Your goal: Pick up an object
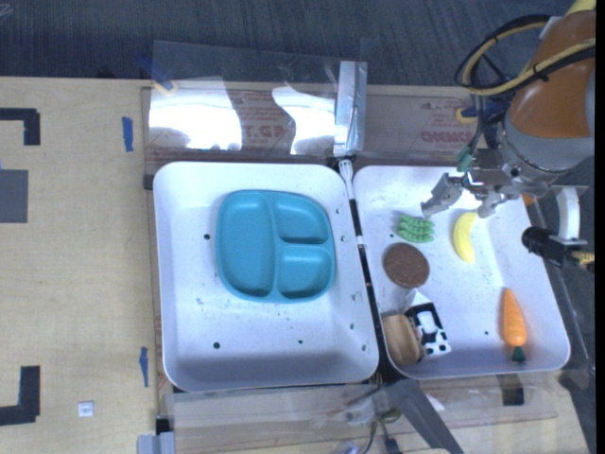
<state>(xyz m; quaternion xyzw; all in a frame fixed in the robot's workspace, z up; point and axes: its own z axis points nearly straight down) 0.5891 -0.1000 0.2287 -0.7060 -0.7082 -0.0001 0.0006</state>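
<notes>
The jaws stand wide apart with nothing between them, the gripper [465,195] hovering at about one o'clock in the right bin [553,282]. By size, the candidates are the toy carrot [512,321] at four o'clock, then the toy banana [464,236] just under the fingers. The banana looks the likeliest target: I would drop straight down, straddle its narrow width, and close at mid-length so it cannot slip out.

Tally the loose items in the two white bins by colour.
Blue: 1, the blue plastic divided tray
Green: 1, the ridged toy
Yellow: 1, the banana
Brown: 2, the round disc and the bun
Orange: 1, the carrot
Black-and-white: 1, the block
Total: 7
</notes>
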